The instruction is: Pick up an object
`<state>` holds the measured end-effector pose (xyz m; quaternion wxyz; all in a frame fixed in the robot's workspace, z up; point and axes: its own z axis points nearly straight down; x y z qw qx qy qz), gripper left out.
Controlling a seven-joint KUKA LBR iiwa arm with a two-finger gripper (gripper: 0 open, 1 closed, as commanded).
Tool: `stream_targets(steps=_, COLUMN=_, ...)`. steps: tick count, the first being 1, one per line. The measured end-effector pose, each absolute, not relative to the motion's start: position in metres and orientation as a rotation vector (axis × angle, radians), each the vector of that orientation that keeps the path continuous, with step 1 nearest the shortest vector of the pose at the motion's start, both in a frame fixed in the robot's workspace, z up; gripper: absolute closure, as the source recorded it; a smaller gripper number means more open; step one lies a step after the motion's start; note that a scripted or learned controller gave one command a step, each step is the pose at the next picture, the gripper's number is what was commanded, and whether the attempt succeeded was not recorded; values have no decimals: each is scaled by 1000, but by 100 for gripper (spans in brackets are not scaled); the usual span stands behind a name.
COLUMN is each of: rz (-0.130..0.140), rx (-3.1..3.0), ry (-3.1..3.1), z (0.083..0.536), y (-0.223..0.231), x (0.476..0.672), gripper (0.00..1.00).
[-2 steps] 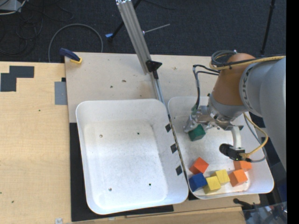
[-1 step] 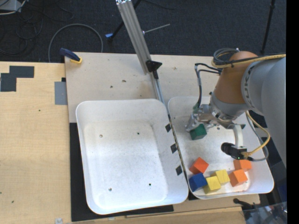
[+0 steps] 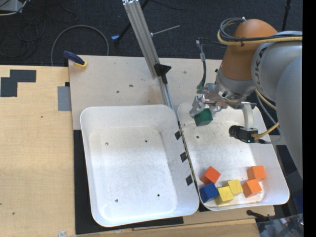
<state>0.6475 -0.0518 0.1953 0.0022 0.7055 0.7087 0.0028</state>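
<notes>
Pale wood bench under me, dark floor and cables behind, and two shallow white bins side by side: the left bin (image 3: 128,162) and the right bin (image 3: 237,147), with a slanted aluminium rail (image 3: 145,38) rising from the seam between them.

From the camera view, my gripper (image 3: 201,110) hangs over the far left corner of the right bin, close to the divider. A green block (image 3: 203,116) sits right at my fingertips, tilted, and it looks caught between them and lifted off the bin floor, though from this slant I can't be sure it isn't simply resting against the wall. So I judge myself closed on it, with the block directly below my wrist rather than off to any side.

Well apart, at the near end of the same bin, lie the others: an orange cube (image 3: 212,175), a blue cube (image 3: 208,191), two yellow cubes (image 3: 229,190) and two more orange cubes (image 3: 254,180).

My wrist housing hides the finger roots, and the block's far face is cut off by them.
</notes>
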Motion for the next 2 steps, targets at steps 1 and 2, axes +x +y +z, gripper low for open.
stream_targets(steps=1, rz=-6, rx=2222, ry=2231, z=190, y=-2, x=607, gripper=100)
stream_targets(steps=2, rz=-4, rx=2220, ry=2233, z=196, y=69, x=571, gripper=100)
